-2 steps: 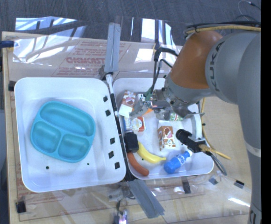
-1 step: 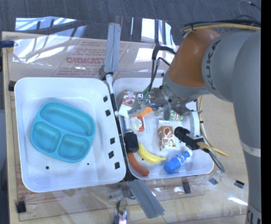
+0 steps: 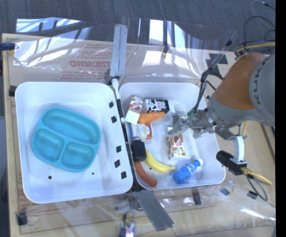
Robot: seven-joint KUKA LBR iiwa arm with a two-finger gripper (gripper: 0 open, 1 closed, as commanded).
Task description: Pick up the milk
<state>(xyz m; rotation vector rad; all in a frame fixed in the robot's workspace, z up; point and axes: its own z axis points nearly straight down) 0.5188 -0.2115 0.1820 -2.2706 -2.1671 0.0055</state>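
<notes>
The milk (image 3: 156, 105) is a small carton with a black-and-white cow pattern, lying at the back of the right bin (image 3: 208, 177). My gripper (image 3: 178, 124) hangs low over the middle of that bin, to the right of and nearer than the milk, apart from it. Just below the gripper lies a brown-and-white carton (image 3: 176, 146). The grey arm with its orange band (image 3: 239, 85) reaches in from the right.
The right bin also holds a carrot (image 3: 152, 117), a red-and-white carton (image 3: 142, 130), a black object (image 3: 138, 149), a banana (image 3: 156, 165), a sausage (image 3: 145, 174) and a blue bottle (image 3: 186, 172). The left bin (image 3: 29, 181) holds a blue divided plate (image 3: 66, 138).
</notes>
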